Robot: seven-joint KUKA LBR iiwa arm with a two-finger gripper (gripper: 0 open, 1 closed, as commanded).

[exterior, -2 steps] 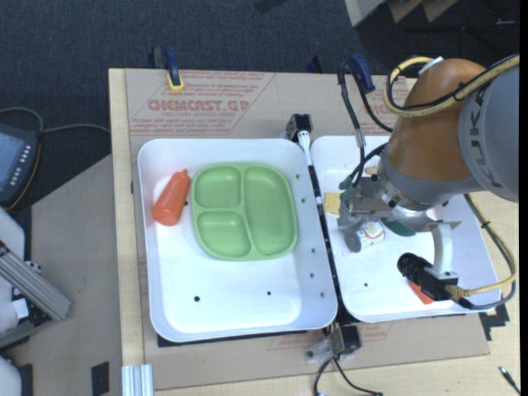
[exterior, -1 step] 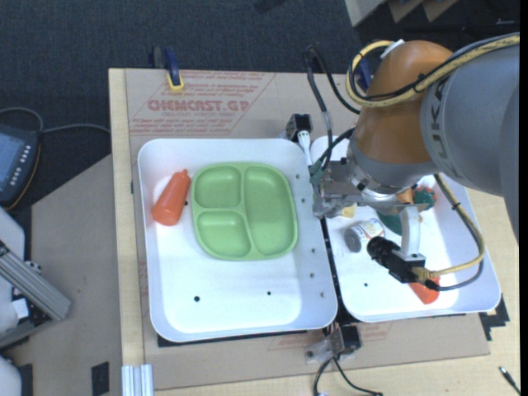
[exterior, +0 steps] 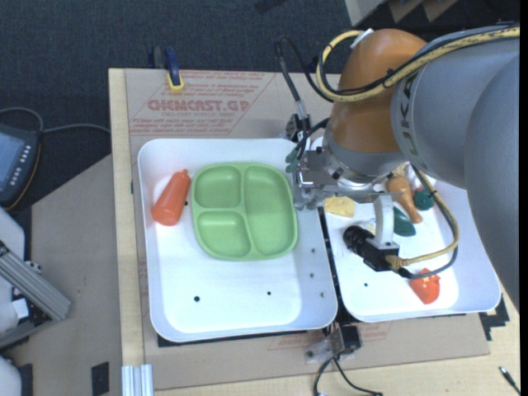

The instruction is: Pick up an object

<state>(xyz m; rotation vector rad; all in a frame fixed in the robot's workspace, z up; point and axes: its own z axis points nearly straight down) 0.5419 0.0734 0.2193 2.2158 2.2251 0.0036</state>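
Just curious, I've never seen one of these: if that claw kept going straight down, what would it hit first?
Probably the pale yellow piece in the right bin, just under the arm's wrist. Depth is hard to judge from above.

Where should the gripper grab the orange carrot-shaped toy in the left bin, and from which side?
Take the orange carrot-shaped toy across its middle, coming straight down from above. It lies flat and slanted, apart from the green divided plate, with bare floor of the left white bin on both long sides.

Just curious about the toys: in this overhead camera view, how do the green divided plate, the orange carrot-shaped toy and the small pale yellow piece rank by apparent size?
1. Green divided plastic plate, clearly largest.
2. Orange carrot-shaped toy.
3. Small pale yellow piece, partly hidden by the arm, so unsure.
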